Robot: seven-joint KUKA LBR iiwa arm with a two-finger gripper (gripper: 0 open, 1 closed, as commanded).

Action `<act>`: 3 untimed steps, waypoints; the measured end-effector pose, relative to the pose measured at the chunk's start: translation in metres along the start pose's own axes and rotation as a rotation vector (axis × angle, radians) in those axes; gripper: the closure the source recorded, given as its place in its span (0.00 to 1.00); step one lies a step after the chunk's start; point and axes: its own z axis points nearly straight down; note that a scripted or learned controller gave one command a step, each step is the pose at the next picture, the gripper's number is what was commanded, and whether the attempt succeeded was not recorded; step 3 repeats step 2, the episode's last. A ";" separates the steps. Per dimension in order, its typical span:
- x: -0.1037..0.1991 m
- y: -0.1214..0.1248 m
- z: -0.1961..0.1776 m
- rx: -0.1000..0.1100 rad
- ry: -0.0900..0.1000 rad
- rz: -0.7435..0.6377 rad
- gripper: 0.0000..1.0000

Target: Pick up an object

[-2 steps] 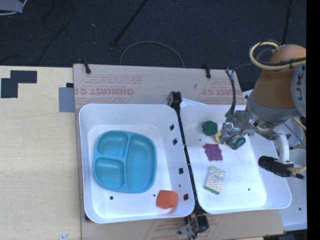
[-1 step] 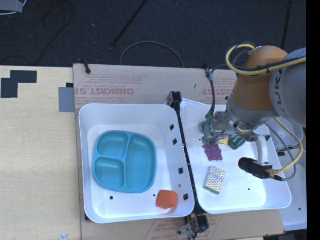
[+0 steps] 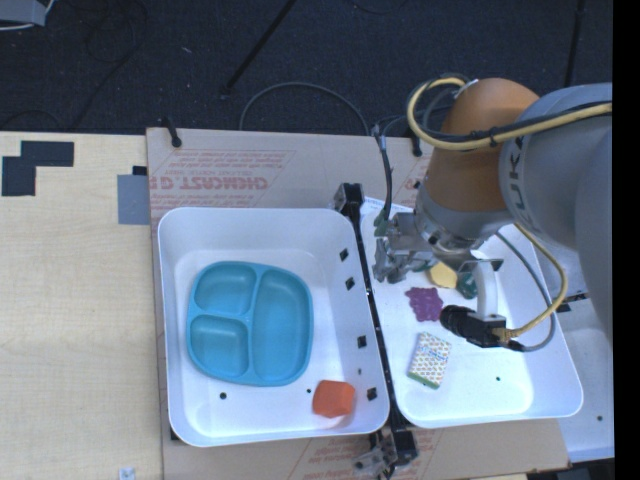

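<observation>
A: Dark flooring with loose cables is seen behind the bench [image 3: 80, 298], on which two white bins are set side by side.

B: What is held in the left bin [image 3: 180, 230]?

A: A blue divided plate [image 3: 250, 322] is laid in its middle, and an orange block [image 3: 334, 399] is found near the front right corner, apart from the plate.

B: And the right bin [image 3: 560, 388]?

A: A purple piece [image 3: 424, 303], a yellow piece [image 3: 444, 275] and a patterned packet [image 3: 430, 359] are spread there. The purple piece lies just beside the yellow one; the packet is nearer the front.

B: Where is the gripper [image 3: 395, 263]?

A: It is lowered at the right bin's left wall, near the purple and yellow pieces. How far it is opened cannot be told, and nothing can be seen gripped by it.
</observation>
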 end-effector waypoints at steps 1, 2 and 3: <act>0.054 -0.011 -0.003 0.003 0.000 -0.001 1.00; 0.103 -0.011 0.003 0.002 -0.001 -0.001 1.00; 0.103 -0.011 0.003 0.002 -0.001 -0.001 1.00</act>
